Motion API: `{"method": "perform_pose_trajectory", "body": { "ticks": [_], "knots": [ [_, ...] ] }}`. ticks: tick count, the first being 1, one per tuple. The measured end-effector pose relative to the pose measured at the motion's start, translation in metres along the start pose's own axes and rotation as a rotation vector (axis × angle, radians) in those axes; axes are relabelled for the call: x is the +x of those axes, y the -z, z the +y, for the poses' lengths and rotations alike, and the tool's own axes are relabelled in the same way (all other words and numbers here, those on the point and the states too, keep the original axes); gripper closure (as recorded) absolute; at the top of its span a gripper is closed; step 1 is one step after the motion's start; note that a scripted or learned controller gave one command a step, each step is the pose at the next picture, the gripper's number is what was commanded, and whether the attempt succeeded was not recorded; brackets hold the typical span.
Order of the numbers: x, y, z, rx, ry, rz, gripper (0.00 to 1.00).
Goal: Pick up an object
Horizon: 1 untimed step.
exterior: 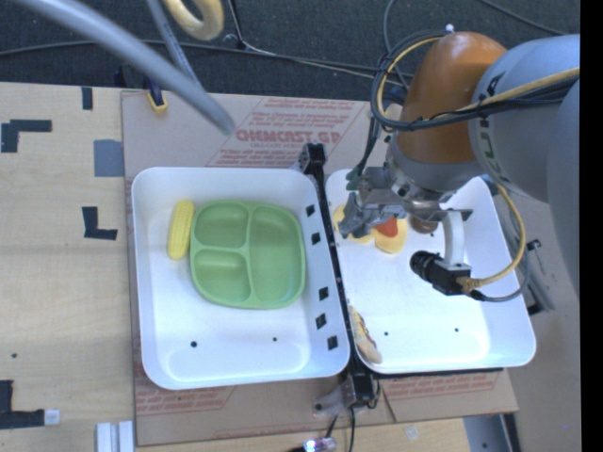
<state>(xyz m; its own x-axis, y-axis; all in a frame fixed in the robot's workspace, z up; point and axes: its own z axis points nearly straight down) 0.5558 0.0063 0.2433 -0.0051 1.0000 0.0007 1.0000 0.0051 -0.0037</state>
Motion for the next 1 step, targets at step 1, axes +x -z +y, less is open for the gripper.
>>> {"method": "perform_pose_trajectory", "body": {
  "ticks": [1],
  "knots": [
    [0.0495,0.0034,-0.0091,-0.001,0.001,0.001,1.00]
  ]
}}
